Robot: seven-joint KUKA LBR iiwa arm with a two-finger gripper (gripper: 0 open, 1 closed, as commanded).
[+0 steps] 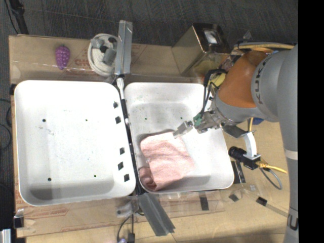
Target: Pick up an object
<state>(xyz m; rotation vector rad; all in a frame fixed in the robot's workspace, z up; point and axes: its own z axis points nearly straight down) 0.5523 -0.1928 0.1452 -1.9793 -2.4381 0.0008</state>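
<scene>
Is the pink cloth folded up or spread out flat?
Folded. The pink cloth lies bunched in the right bin, with a doubled edge along its lower left, covering part of the floor.

pink cloth [166, 159], white bins [66, 186], purple toy [62, 56]

Pink folded cloth [166, 160] lies flat in right bin [212, 178], toward its front-left corner, slightly rumpled, edges overlapping.

Dark letters reading "KU", cut off beyond that, stand on the grey arm [276, 85] just beside its orange band; nothing else is legible.
</scene>
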